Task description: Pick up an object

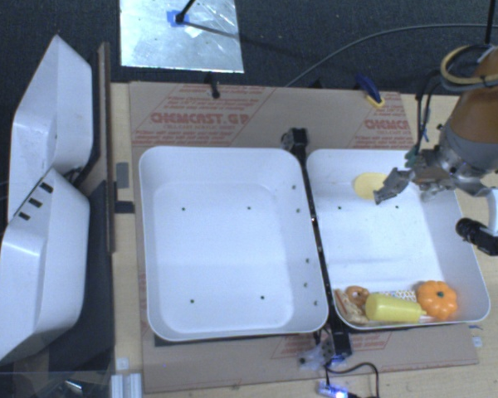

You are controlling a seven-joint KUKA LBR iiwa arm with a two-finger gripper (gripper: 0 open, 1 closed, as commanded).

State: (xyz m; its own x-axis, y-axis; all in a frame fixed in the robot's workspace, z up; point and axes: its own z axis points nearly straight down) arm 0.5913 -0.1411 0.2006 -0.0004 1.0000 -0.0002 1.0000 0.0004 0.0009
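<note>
The pincer [392,191] hangs over the upper part of the right bin [465,247], just beside a pale yellow disc [367,185] that lies on the bin floor to its left. How the pincer stands, wide or closed, cannot be told here. Well apart, along the near edge of the same bin, lie a pretzel [353,299], a yellow block [392,308] and a small orange pumpkin [436,298]. The left bin [224,239] sits alongside.

A pale yellow round object [368,185] lies flat near the right bin's [398,239] far wall. Along the near wall sit a pretzel-like brown piece [353,300], a yellow cylinder [393,308] on its side, and a small orange pumpkin [436,298], close together.
</note>
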